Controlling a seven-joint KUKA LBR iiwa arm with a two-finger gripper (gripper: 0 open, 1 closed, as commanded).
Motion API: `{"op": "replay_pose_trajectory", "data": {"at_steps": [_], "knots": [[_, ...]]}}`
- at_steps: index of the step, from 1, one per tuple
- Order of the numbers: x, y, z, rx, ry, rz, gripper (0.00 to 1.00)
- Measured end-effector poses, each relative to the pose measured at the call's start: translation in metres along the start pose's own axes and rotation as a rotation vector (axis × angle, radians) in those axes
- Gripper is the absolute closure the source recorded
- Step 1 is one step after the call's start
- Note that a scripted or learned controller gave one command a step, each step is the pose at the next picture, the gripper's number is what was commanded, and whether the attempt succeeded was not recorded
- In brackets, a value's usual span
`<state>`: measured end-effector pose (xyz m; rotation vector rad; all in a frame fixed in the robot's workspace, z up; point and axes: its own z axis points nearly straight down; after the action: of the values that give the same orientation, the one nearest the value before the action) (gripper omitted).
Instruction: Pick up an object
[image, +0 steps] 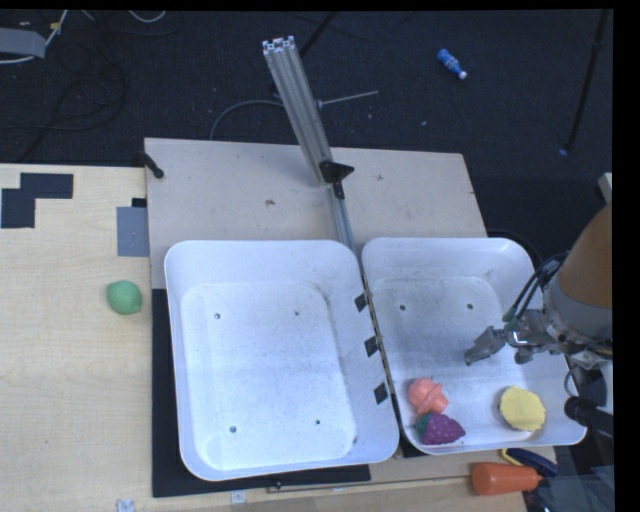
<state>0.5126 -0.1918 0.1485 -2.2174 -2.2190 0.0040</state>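
- Here we are at the worktop, two shallow white bins side by side, and everything gets placed from the right-hand bin.
- The arm comes in over that bin's right rim, grey with its orange band showing at the edge.
- The claw hangs over the bin's floor, right of centre, pointing towards the bin's middle.
- Whether it is spread or closed I cannot tell from here; it reads as one dark wedge, and nothing is visibly caught in it.
- Down in the bin's near end, three objects: an orange-pink toy by the near-left corner, close to the divider.
- Touching it on the near side, a purple toy, tucked against the bin's front rim.
- Over towards the near-right corner, a yellow lump, well apart from the other two and just nearer than the claw.
- The claw touches none of them.
- Outside the bin, just past its front-right corner, an orange object lies on the worktop edge.
- The left-hand bin sits against our bin's left wall, black clips along the seam.
- Far beyond that one, a green ball rests on the pale wood.
- A metal rail slants away behind the bins.
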Motion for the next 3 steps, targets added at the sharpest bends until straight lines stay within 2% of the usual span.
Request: {"op": "replay_pose_trajectory", "data": {"at_steps": [1,2,3], "knots": [[0.001,-0.001,0.053,0.0,0.0,0.0,0.0],[-0.001,0.0,0.04,-0.004,-0.001,0.003,1.0],[0.0,-0.005,-0.002,-0.008,-0.002,0.001,1.0]]}}
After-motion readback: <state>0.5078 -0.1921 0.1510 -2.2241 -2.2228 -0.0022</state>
